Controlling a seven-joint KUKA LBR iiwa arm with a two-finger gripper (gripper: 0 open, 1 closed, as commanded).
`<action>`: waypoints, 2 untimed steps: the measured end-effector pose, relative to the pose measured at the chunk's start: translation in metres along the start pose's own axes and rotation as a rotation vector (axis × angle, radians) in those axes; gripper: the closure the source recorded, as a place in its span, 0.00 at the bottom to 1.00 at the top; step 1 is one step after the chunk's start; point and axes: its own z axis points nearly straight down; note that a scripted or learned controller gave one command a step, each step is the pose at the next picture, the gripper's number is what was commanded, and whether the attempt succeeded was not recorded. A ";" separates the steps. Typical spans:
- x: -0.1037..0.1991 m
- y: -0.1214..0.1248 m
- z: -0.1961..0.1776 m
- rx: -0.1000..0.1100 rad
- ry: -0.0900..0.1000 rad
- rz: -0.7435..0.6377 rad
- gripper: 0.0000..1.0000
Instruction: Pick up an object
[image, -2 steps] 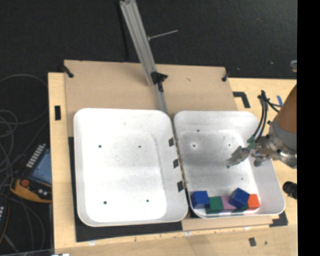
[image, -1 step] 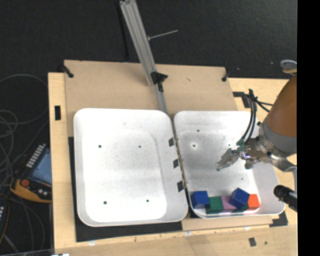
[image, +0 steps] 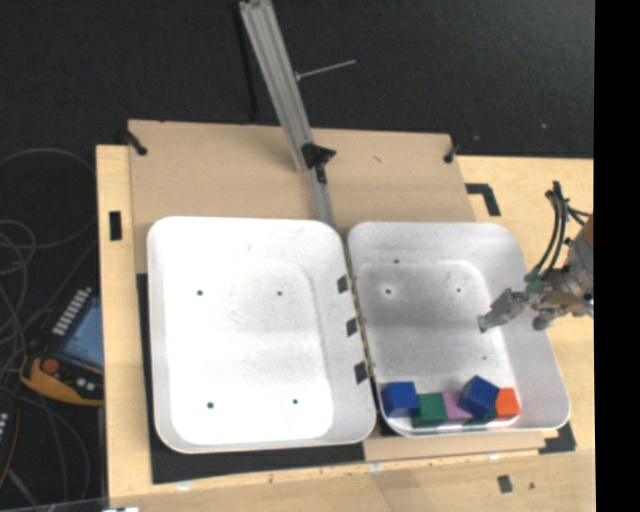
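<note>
With the gripper (image: 512, 310) hanging over the right bin (image: 430, 250), finger state impossible to tell, it should descend squarely over one block, say the blue cube (image: 479, 395) along the bin's near wall.

My gripper (image: 520, 308) was a small grey metal piece, and one slim finger (image: 497, 314) tapered to a pale, blunt tip. Behind it sat a boxy block of darker grey with a hint of green on top. Thin dark cables (image: 553, 228) rose from that block in loose curves, some with a greenish tint, bundled close together. A touch of orange-brown showed at my wrist, where the picture was too blurred to tell more.
</note>
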 end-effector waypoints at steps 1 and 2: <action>0.032 0.008 -0.065 -0.009 0.002 -0.011 0.00; 0.080 0.007 -0.073 -0.005 0.005 -0.013 0.00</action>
